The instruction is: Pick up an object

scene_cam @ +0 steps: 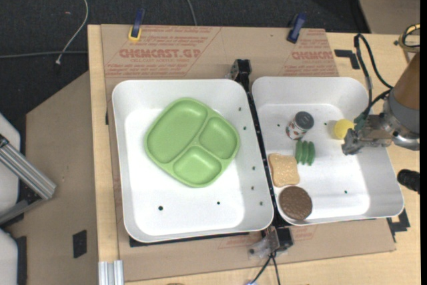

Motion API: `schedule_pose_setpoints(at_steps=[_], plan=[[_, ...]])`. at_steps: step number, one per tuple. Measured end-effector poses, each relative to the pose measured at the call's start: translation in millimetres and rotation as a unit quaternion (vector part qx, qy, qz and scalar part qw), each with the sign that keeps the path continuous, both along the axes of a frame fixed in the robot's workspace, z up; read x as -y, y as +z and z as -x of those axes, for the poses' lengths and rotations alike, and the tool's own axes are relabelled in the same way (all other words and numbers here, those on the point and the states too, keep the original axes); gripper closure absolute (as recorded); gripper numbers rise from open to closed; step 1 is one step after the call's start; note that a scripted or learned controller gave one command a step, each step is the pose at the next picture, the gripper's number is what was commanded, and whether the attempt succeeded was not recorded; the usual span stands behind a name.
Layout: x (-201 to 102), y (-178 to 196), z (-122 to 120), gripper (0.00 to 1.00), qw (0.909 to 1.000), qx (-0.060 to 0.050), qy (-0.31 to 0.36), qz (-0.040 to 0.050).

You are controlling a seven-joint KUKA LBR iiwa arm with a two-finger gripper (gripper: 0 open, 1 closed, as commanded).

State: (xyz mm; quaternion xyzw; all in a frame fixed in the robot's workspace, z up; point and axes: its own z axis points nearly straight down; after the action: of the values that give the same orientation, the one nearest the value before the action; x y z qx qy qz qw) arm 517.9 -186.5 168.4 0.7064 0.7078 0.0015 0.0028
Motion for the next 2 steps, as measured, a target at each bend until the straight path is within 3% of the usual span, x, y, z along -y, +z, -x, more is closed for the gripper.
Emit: schedule_pose_setpoints(at_steps=[2], plan=[[3.5,108.1,0.5,1.00,1.0000,0.001,0.000,0.0006]])
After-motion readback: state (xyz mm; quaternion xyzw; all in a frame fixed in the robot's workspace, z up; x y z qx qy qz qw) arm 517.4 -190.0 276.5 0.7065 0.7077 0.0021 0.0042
